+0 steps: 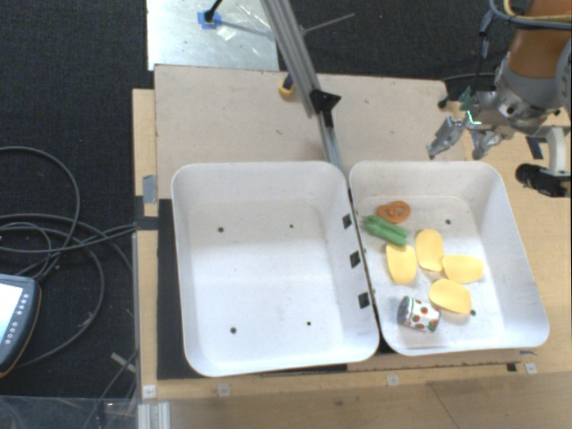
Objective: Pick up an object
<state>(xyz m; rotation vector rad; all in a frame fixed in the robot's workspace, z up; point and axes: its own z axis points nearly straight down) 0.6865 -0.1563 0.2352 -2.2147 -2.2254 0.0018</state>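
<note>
- the gripper (462, 139) hovers above the right bin's (514, 222) far rim, fingers spread apart, holding nothing.
- candidates lie clustered mid-bin: yellow pieces (432, 264), a green pod (385, 231), an orange slice (393, 211), a small can (417, 314).
- risk: tight crowding could let the fingers nudge neighbours or close on nothing.

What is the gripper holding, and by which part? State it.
Nothing. The two-finger gripper hangs open above the right white bin's far rim, with nothing between its fingers.

Open gripper (463, 139) above right bin (509, 206) of yellow pieces (430, 249).
</note>
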